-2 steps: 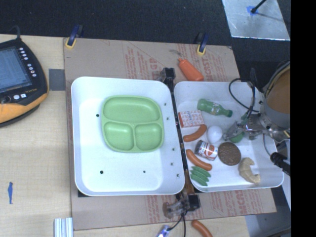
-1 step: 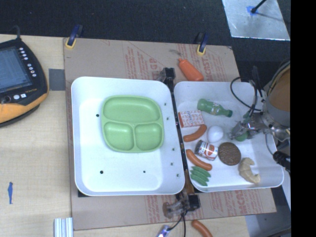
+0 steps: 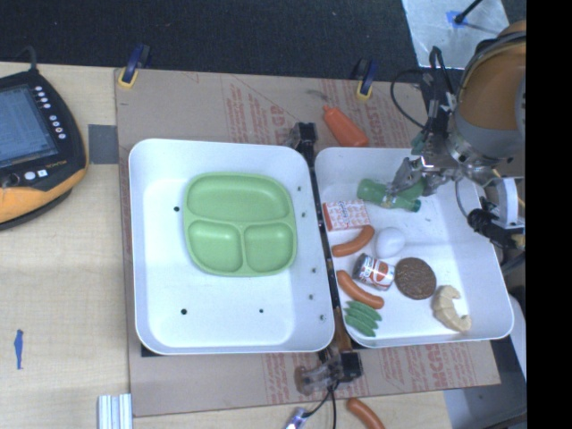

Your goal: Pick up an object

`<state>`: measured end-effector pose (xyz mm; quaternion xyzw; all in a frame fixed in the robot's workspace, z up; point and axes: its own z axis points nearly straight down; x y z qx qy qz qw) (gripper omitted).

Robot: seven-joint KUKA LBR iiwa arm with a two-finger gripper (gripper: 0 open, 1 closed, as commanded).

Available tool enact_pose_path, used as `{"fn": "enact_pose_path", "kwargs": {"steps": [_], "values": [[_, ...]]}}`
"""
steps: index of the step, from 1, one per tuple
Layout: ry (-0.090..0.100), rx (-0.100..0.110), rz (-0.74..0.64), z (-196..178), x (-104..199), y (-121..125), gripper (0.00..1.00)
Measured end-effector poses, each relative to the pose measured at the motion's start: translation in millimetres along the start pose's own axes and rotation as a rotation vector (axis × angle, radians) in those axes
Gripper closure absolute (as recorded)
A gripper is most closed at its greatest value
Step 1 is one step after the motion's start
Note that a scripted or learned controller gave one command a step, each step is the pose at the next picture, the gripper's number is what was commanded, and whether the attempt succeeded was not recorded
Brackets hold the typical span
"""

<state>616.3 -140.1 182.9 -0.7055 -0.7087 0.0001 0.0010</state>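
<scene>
My gripper is low in the back of the right bin, directly at the right end of a green cucumber-like piece that lies flat there. Whether the piece is gripped is unclear. The same bin holds a red-and-white packet, an orange sausage, a white egg, a small can, a brown round cookie, a second sausage, a green pea pod and a pale croissant.
The left bin holds a green divided plate. An orange carrot lies on the cardboard behind the bins, and another sausage lies in front. A teach pendant sits at the far left. Cables hang around the wrist.
</scene>
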Motion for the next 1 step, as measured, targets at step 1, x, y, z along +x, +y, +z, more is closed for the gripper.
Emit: {"fn": "enact_pose_path", "kwargs": {"steps": [1], "values": [[0.000, 0.001, 0.000, -9.1, 62.4, 40.5, 1.00]]}}
